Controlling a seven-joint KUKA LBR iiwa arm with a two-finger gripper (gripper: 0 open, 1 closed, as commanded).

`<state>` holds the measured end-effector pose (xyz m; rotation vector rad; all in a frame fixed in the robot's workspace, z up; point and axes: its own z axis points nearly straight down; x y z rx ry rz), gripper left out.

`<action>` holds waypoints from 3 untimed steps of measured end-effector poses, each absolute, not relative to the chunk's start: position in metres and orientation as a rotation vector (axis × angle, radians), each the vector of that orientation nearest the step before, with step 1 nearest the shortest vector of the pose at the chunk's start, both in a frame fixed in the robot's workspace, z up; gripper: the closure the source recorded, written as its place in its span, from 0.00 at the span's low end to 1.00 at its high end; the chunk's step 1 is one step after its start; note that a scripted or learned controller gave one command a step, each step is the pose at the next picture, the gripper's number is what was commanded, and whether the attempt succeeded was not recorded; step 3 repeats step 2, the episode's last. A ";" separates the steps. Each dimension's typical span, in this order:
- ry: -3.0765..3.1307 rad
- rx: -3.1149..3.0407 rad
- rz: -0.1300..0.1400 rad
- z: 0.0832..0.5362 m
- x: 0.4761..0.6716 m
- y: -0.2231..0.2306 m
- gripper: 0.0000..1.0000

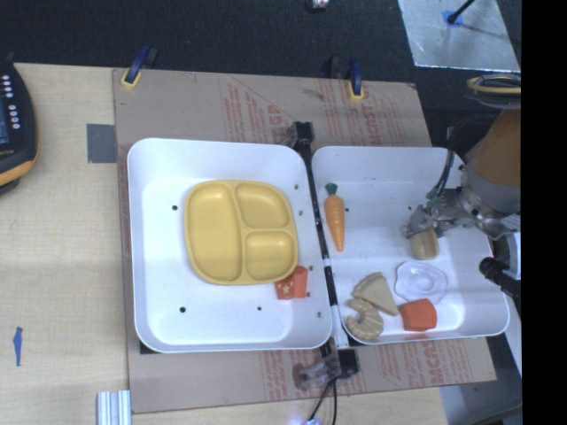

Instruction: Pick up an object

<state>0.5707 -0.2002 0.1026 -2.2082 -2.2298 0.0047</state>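
My gripper [423, 228] hangs over the right side of the right bin [381, 162], reaching in from the right edge. A small tan block [425, 246] lies directly beneath its tip, and whether they touch is unclear. An orange carrot [335, 221] lies near the bin's left wall. A clear round lid [420, 282], a red-orange block [418, 314] and two tan bread-like pieces [374, 294] rest along the front. In the left bin [142, 237] sit a yellow divided plate [241, 231] and a small red piece [292, 283].
Both bins stand on brown cardboard [221, 104], held by blue-and-yellow clamps [354, 82] at the back. A black and orange pendant [13, 122] lies at the far left. The grey arm with its orange band [496, 162] fills the right edge.
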 end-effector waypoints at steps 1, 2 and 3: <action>-2.232 -2.211 -0.001 0.113 0.598 -0.148 1.00; -2.237 -2.211 -0.010 0.197 0.625 -0.072 1.00; -2.237 -2.211 -0.010 0.197 0.625 -0.072 1.00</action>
